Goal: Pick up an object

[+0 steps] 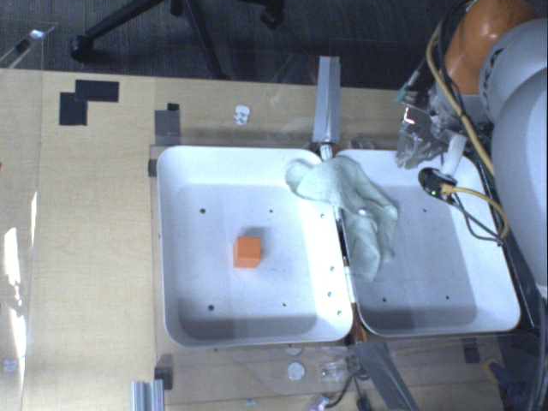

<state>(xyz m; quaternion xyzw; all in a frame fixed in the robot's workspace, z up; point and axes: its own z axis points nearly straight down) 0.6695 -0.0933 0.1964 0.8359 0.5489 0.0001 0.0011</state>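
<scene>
Looming at the right edge of the frame, the grey KUKA arm point(522, 144) with its orange band point(488, 24) reaches over the bench, its gripper point(419, 148) poised above the upper corner of the right-hand white bin point(445, 306); whether the pincer is apart or together cannot be told from this angle, and nothing is seen between its tips. A pale green cloth point(351, 208) lies crumpled across the divide between the two bins, draped from the upper edge of the left-hand white bin point(197, 315) down into the right one, near the gripper but apart from it. A small orange cube point(247, 252) sits alone near the middle of the left bin, well apart from the arm. By the look of it, the pick is in its approach stage, with no object yet secured. The cloth is the closer target; taking it would call for a move toward frame left and a descent onto its folds.
</scene>
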